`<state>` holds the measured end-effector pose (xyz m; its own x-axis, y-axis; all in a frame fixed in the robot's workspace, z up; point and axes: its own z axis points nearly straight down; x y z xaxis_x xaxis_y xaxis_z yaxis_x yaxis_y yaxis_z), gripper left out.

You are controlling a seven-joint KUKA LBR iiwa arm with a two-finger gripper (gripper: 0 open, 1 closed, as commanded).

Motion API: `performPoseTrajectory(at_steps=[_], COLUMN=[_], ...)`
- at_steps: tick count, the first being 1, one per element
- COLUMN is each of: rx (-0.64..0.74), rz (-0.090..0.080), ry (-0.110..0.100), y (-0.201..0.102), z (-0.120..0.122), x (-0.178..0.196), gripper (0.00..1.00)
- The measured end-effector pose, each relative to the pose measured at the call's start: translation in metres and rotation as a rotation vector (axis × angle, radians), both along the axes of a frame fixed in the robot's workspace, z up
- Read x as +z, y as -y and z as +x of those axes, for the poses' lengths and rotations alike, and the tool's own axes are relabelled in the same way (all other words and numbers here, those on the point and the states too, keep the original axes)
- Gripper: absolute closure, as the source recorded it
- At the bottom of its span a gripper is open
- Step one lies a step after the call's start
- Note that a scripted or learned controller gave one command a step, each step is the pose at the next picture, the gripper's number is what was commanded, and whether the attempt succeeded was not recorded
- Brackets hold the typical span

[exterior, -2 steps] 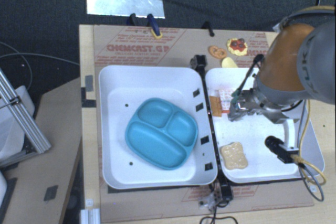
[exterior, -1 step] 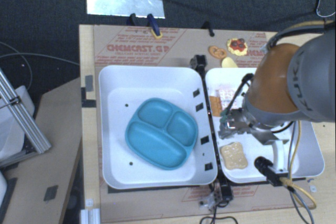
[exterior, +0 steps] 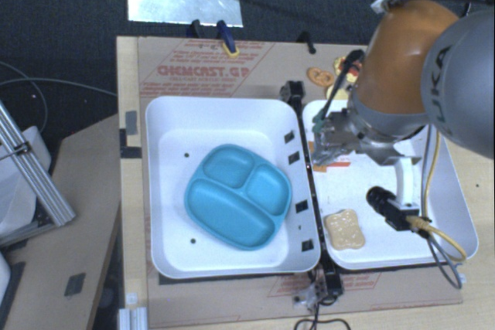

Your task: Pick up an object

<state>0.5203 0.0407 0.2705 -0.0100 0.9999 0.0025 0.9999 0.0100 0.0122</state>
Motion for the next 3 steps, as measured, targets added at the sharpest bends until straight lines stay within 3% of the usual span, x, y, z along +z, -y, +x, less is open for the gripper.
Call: performPoseTrajectory(at_steps=[1,2,3], rx=[-0.007,0.001,0.007], rz=[-0.001,0.003,0.0], ry=[0.003,0.01,-0.013], y=[0.03,-0.036,-0.171], z=[-0.033,-0.033,-0.014], x=[0.101,0.26,0.22], gripper=[1.0,1.0,1.0])
